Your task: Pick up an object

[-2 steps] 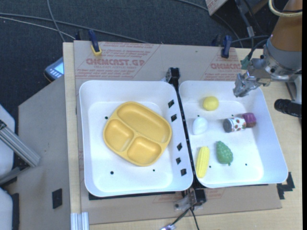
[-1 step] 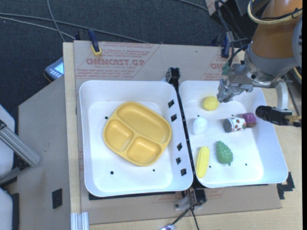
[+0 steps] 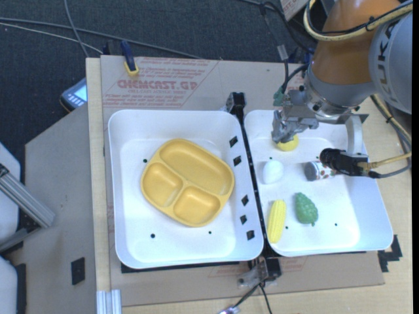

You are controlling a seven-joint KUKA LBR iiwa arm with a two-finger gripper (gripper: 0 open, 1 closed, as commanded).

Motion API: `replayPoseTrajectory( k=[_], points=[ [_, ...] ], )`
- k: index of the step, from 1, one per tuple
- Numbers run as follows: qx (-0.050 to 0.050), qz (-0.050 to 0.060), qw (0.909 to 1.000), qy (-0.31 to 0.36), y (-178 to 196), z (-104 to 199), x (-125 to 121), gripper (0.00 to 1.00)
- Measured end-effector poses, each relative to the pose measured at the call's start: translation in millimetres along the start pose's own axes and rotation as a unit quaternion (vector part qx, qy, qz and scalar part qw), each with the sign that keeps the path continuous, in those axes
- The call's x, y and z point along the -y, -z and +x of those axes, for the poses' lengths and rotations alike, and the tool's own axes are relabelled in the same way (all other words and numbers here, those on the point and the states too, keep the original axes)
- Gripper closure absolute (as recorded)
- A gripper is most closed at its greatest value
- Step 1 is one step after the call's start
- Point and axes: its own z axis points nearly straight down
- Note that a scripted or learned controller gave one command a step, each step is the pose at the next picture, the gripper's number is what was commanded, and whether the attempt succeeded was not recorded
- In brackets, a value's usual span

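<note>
1. The grey two-finger gripper of the arm is low in the right white bin, near the bin's far edge, closer to its far left corner.
2. Its fingers stand directly over a small round yellow object; only the lower part of this object is visible under them. It is not possible to tell if the fingers are wide, narrow, or closed on the object.
3. A small white rounded object lies in the right bin, near its left edge, approx. half way along that edge.
4. A yellow plastic corn cob lies near the left edge, towards the near left corner, with its length pointing to the near edge.
5. A green bumpy plastic vegetable lies just beside the corn cob, on its right, not touching it.
6. A small grey and red cylinder-shaped object lies approx. in the centre of the right bin, next to a black part of the arm's equipment.
7. A yellow plastic plate with three compartments lies in the centre of the left white bin.
8. Both bins stand on a brown cardboard sheet with red print.
</note>
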Motion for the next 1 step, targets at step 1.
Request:
replayPoseTrajectory(
  k=[1],
  points=[
    [0.0,0.001,1.0,0.0,-18.1,55.7,18.3,1.0]
  ],
)
